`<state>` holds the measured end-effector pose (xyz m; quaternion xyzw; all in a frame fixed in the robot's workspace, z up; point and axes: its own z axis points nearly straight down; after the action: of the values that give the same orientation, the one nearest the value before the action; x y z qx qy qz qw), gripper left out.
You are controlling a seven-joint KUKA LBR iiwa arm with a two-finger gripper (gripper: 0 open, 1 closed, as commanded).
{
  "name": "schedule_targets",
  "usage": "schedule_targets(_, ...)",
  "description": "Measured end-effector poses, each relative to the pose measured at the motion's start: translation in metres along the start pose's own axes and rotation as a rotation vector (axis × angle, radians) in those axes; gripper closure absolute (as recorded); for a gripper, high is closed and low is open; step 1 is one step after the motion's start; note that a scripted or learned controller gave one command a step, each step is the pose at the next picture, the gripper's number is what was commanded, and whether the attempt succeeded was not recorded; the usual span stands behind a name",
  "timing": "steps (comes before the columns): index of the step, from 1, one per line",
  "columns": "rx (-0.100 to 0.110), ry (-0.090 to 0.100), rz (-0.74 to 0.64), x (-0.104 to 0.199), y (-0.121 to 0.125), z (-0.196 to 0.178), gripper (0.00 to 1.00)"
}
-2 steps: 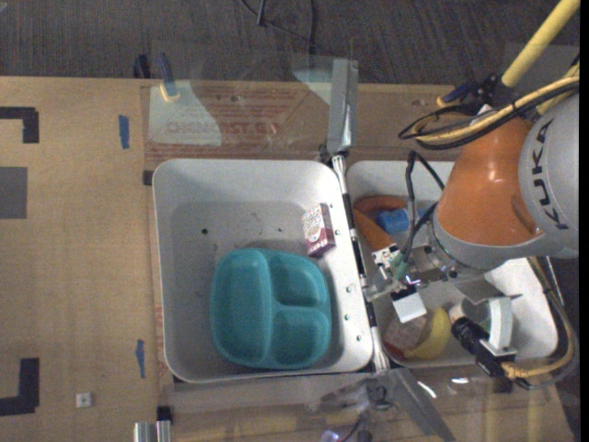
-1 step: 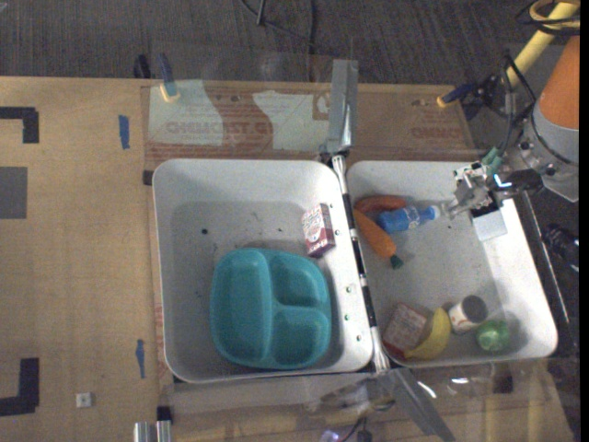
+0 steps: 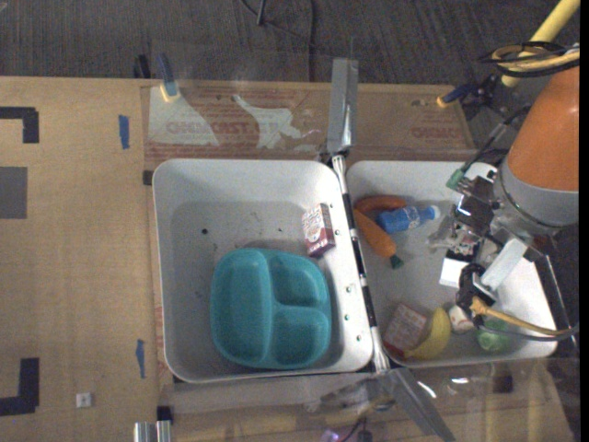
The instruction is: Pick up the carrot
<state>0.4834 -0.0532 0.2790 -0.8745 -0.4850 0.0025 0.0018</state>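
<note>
Bench: wooden top with blue tape marks, two white bins side by side.
Right bin, near end: banana, a small packet, something green.
Left bin: teal divided tray; small carton against the dividing wall.
Arm: grey with orange band, reaching in from the right, wrist bent down over the right bin.
Gripper: above the bin floor; open or closed, I cannot tell.
Carrot: on the right bin's floor by the left wall, apart from the gripper.
Blue bottle: just beside the carrot.
</note>
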Motion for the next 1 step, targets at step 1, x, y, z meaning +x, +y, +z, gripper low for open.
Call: schedule_targets(1, -0.001, 0.0, -0.193, 0.0693, -0.0396, 0.0717, 1.0)
